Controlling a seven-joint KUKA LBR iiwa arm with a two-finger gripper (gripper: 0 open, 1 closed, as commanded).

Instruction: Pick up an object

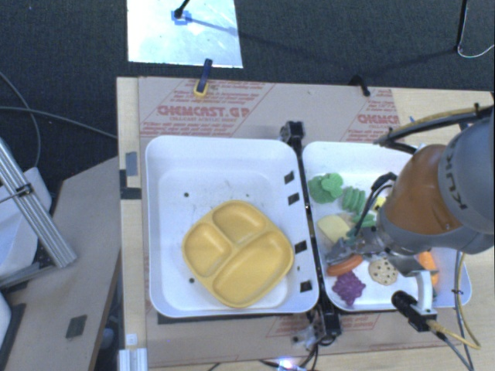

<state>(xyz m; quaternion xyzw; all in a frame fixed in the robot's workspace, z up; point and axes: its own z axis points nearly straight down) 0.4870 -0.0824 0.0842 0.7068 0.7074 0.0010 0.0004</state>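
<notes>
The nearest candidate for your pick was the orange carrot-like piece (345, 265), which lay in the right bin (363, 154) toward its 7 o'clock corner, just below the tool (349, 242). You could judge it a light, stiff plastic toy, smooth and likely to slip, best taken across its narrow middle rather than along its length. The tool hung over the pale yellow wedge (334, 227) and the carrot-like piece; you could not tell how its jaws stood, since the metal parts blurred into the arm (421, 199), and nothing was plainly held. At 5 o'clock from the carrot-like piece sat a purple bunch (349, 287), nearly touching it, and at 3 o'clock a speckled cookie (382, 270), also close. At 12 o'clock, beyond the wedge, lay a green ridged piece (353, 199) and a leafy green lump (326, 186). These neighbours crowded the target, so a closing tool could nudge the purple bunch or the cookie instead. The bin's wall beside the divider stood near at 9 o'clock and would limit an approach from that side. The left bin (220, 154) held a yellow divided plate (238, 252), well apart. Both bins rested on the table (255, 103), with a clamp (203, 79) at its far edge.
</notes>
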